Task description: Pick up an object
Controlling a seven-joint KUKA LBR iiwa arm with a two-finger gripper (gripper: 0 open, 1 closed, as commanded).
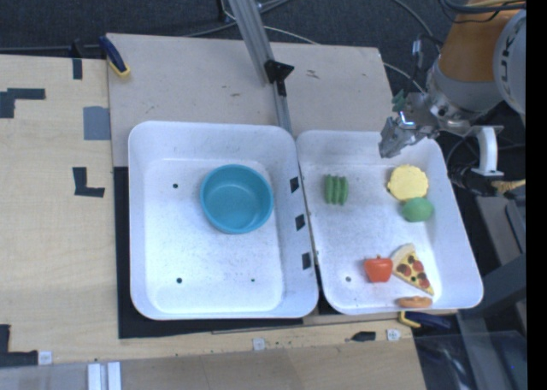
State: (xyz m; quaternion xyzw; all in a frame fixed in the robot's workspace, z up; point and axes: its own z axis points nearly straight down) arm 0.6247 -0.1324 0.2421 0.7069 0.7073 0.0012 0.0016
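Observation:
My gripper [391, 145] hangs over the far right part of the right bin [359, 144], just above and left of a yellow round toy [407, 181]. Nothing shows between its fingers. A green round piece [417, 209] lies right below the yellow one. A green ridged vegetable [336, 189] sits near the bin's left side. Toward the front lie a red pepper-like toy [378, 269], a pizza slice [413, 268] and an orange sausage-like piece [414, 301].
The left bin [154, 234] holds a blue bowl [236, 198]. A slanted metal pole [252, 25] crosses behind the bins. Cables run along the back. The arm's orange band [479, 20] stands at the upper right.

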